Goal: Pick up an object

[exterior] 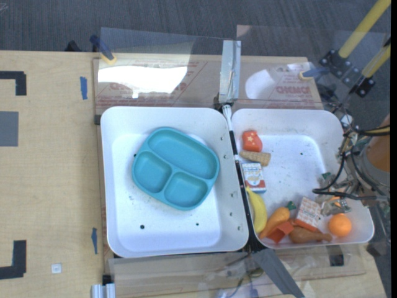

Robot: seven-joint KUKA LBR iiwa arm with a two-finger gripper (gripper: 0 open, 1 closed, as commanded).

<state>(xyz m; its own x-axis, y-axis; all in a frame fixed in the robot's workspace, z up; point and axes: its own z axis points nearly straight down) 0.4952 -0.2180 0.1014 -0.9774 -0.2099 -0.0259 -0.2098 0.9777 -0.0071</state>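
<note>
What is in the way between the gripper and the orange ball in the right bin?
Nothing visible. The gripper hangs at the right bin's right side, with the orange ball just below it in the view. A small packet lies left of the ball, not between.

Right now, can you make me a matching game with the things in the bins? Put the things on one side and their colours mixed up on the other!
Things:
1. tray
2. banana
3. strawberry
4. round fruit in the right bin's near corner

Colours:
A. orange
B. red
C. blue
D. yellow

Pairs: 1-C, 2-D, 3-B, 4-A
</note>
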